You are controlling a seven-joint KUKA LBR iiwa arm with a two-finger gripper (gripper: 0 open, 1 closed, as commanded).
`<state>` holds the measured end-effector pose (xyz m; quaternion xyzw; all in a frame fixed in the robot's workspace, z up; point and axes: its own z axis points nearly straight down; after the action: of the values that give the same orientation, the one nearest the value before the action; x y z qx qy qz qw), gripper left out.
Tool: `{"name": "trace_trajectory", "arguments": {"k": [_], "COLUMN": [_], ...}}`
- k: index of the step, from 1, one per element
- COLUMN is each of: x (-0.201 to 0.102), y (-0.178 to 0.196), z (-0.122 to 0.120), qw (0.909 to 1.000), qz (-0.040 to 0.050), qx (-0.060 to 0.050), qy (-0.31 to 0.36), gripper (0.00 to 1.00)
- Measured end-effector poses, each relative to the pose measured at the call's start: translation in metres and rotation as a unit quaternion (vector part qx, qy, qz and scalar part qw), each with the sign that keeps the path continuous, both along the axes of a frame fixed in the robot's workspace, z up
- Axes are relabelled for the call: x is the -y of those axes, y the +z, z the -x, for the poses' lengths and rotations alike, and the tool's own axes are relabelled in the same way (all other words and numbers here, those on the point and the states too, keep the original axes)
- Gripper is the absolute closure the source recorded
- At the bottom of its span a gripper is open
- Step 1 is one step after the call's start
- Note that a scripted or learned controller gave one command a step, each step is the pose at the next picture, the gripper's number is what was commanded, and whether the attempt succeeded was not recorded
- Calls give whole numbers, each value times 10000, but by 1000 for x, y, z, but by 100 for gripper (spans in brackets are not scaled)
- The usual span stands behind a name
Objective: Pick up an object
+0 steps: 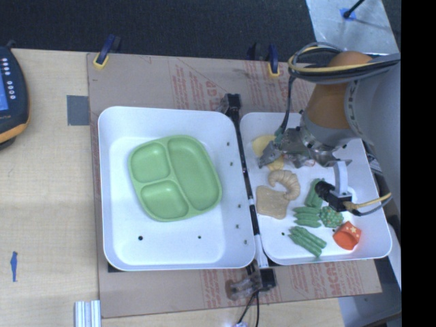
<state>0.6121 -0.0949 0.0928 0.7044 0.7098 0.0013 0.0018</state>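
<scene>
Partly hidden, jaws (281, 152), yellow item (262, 144)

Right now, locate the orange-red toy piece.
The orange-red piece lies in the right bin, near its lower right corner, just right of the green beans.

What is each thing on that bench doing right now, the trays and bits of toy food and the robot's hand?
Green divided plate: lying flat in the left bin.
Hand: low in the right bin, by a yellow piece.
Croissant: loose, beside the bread slice.
Green beans: loose on the bin floor.
Red piece: loose near the bin's corner.
</scene>
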Motion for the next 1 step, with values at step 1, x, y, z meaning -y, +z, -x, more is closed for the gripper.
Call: {"name": "trace_trajectory", "arguments": {"k": [1], "x": [1], "y": [-4], "z": [-28], "qw": [9998], "qz": [-5], "qx": [-167], "qy": [-52], "gripper": [0]}}
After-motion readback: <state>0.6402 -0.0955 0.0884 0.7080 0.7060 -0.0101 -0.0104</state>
